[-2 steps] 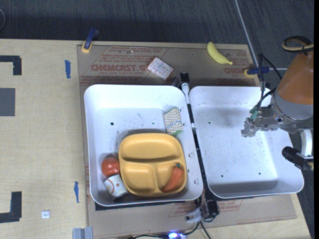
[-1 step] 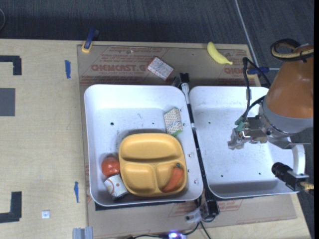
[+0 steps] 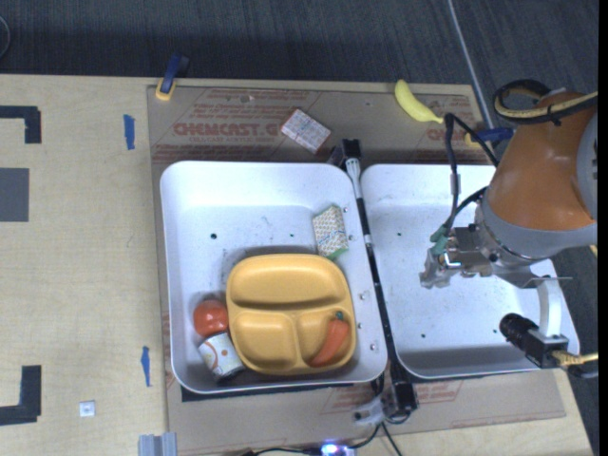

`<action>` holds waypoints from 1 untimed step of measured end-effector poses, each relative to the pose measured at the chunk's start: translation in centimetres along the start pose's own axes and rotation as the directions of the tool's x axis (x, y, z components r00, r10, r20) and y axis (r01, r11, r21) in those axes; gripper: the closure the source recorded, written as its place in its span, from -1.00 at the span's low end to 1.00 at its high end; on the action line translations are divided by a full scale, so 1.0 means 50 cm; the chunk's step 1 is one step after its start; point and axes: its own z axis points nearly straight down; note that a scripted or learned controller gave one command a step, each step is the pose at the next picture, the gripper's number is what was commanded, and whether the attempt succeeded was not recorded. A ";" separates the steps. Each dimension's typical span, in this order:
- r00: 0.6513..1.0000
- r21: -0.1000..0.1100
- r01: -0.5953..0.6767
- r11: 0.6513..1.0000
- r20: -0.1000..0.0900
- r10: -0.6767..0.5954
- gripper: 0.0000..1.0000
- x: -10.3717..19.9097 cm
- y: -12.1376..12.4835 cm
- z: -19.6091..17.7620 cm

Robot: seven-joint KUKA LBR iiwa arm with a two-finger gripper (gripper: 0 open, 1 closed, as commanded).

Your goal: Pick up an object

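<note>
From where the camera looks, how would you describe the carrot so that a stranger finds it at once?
Look in the left white bin for the yellow divided tray. The carrot lies in its lower right compartment. It is orange and long, unlike the round red-orange object outside the tray's left edge.

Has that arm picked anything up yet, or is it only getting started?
Nothing looks picked up yet. The gripper hangs over the right bin, with no object seen in it. The objects all lie in the left bin: a yellow divided tray with an orange carrot in one compartment, a tomato, a small patterned packet. So the whole pick seems left to do.
</note>
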 end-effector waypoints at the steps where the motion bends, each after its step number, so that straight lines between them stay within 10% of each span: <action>1: 1.000 0.001 0.000 1.000 0.000 0.000 1.00 0.052 0.000 0.021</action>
